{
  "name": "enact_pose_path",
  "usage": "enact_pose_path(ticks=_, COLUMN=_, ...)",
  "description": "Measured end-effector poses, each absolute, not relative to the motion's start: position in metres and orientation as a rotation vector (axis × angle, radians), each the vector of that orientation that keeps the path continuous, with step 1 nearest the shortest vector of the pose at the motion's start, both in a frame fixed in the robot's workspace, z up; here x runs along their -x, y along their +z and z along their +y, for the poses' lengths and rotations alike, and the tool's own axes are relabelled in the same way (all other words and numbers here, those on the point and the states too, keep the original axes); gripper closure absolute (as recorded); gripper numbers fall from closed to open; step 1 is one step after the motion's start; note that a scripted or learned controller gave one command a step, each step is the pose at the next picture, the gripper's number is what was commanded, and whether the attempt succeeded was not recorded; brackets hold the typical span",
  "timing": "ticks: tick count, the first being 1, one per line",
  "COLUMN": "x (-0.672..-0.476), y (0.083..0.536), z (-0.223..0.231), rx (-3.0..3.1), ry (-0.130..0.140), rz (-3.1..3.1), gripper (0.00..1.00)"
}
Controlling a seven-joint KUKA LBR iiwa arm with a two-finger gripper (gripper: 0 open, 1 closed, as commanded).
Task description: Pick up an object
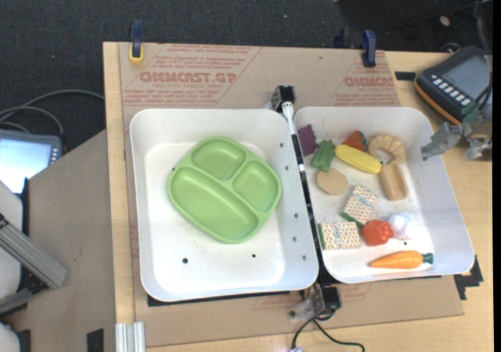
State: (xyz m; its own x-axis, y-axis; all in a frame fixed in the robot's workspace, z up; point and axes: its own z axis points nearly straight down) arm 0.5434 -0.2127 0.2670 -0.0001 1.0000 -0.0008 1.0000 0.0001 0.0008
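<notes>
Camera view showed our hand (440,141) at the right bin (450,210) edge (grip unclear); corn (358,159) lay leftward.

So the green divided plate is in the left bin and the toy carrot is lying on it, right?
Not quite. The green divided plate is in the left bin, but the toy carrot lies in the right bin, near its front edge, as the camera view shows.

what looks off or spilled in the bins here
Nothing stands out. The green plate lies flat in the left bin, and the toy food, such as the carrot and corn, sits inside the right bin.
</notes>
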Motion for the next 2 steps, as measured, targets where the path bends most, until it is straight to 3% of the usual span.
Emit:
enact_pose_path(ticks=1, x=-0.516, y=0.142, z=-0.202, rx=-2.232, ry=-0.007, rz=2.229, gripper=0.00)
enact_pose_path(ticks=2, x=-0.599, y=0.082, z=-0.156, rx=-2.210, ry=0.006, rz=2.227, gripper=0.00)
